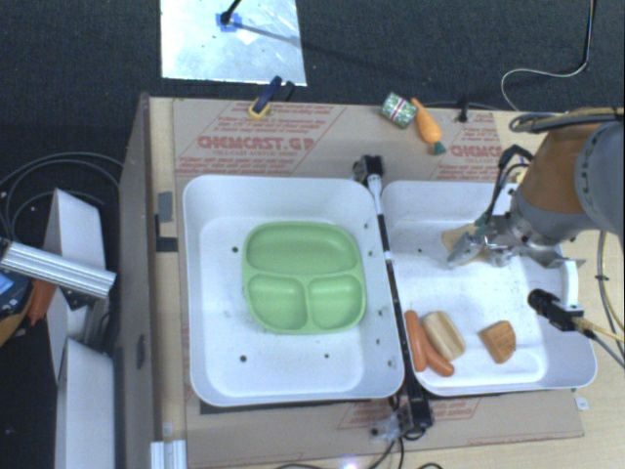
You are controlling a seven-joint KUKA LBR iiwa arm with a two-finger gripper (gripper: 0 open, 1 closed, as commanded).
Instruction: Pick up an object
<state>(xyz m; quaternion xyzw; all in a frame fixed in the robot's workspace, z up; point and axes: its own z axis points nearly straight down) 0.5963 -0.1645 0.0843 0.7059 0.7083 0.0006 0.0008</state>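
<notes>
Metallic two-finger gripper (467, 249) hovering in the right white bin (562, 364), finger state indiscernible, orange sausage (417, 340), bread roll (443, 335) and brown pastry (498, 341) lying at six o'clock, green sectioned tray (304, 277) sitting in the left bin (220, 350).

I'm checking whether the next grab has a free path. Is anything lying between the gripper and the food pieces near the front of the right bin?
Nothing visible does. The gripper sits over the upper part of the right bin, and only bare white floor separates it from the hot dog, the bun and the bread piece.
</notes>
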